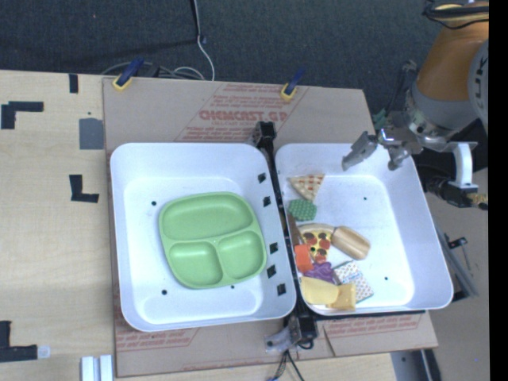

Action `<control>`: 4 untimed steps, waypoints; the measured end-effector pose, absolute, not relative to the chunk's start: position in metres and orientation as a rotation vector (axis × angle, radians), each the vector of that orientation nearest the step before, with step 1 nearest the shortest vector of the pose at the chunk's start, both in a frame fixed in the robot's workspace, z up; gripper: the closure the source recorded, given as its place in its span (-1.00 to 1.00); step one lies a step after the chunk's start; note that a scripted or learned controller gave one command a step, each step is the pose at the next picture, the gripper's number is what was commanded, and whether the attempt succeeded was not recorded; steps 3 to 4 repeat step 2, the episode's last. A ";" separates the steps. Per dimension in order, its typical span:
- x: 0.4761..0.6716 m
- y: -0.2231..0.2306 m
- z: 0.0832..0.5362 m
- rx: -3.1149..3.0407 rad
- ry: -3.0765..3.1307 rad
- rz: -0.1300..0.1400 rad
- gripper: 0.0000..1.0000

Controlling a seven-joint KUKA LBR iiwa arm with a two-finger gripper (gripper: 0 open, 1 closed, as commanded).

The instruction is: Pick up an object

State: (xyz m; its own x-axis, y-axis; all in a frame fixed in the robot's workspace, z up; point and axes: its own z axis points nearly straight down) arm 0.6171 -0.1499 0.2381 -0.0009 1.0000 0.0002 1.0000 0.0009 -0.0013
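The right bin (pixel 397 213) holds several toy food pieces along its left side: a tan waffle wedge (pixel 306 185), a green piece (pixel 302 209), a pizza slice (pixel 315 240), a bread roll (pixel 352 241), a purple piece (pixel 322 271) and a yellow cheese wedge (pixel 327 294). My gripper (pixel 375 155) hangs above the bin's far right corner, open, its two fingers spread with nothing between them. It is well apart from the food, up and to the right of the waffle wedge.
The left bin (pixel 135 181) carries a green divided plate (pixel 212 239). A black divider (pixel 274 213) runs between the bins. Both bins rest on a cardboard sheet (pixel 230 113) held by clamps. Cables lie on the dark floor behind.
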 end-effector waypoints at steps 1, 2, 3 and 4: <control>0.661 -0.098 0.085 -2.211 -2.225 0.004 -1.00; 0.661 -0.100 0.102 -2.214 -2.222 0.004 1.00; 0.661 -0.100 0.102 -2.214 -2.222 0.004 1.00; 0.661 -0.100 0.102 -2.214 -2.222 0.004 1.00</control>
